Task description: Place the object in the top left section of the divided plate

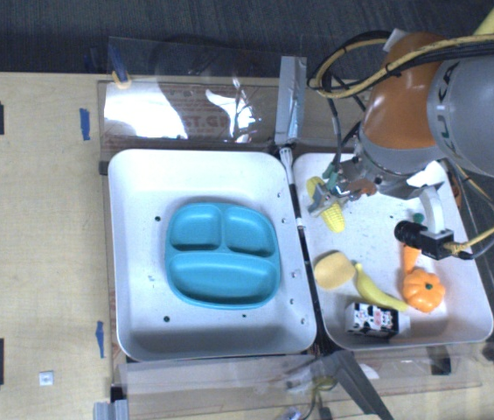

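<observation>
A blue divided plate (222, 254) lies in the left white bin (133, 199), with two small sections at its far side and one long section at its near side, all bare. My gripper (329, 192) is low over the far left corner of the right bin (474, 309). It sits right on the upper end of a yellow corn cob (334, 218) with a green husk. The gripper body hides how the cob is met.
Also in the right bin are a pale yellow rounded piece (334, 270), a banana (378, 293), an orange pumpkin (424, 291), a carrot (410, 257) and a black-and-white carton (373, 319). A raised rim (297, 234) divides the two bins.
</observation>
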Motion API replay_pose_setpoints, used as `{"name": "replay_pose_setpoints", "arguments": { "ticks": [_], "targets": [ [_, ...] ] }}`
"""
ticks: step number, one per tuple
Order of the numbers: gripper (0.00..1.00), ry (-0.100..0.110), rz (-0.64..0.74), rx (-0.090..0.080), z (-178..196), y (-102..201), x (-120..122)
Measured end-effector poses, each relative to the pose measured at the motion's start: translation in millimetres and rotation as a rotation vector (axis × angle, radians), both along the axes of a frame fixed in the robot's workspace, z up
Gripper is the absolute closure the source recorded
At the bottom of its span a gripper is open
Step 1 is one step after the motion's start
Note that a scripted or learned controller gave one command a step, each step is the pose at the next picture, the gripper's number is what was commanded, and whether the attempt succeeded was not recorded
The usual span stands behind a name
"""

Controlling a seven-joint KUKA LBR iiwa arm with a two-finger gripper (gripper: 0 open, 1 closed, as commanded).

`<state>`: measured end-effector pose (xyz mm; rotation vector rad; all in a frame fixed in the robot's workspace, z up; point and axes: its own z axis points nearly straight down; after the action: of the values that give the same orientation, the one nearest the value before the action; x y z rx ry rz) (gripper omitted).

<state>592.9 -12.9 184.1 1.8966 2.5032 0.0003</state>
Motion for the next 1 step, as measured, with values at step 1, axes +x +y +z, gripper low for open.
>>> {"name": "replay_pose_setpoints", "arguments": {
  "ticks": [1],
  "targets": [
    [1.00, -0.002, 0.232, 0.001, 1.4, 106.8, -2.5]
  ]
}}
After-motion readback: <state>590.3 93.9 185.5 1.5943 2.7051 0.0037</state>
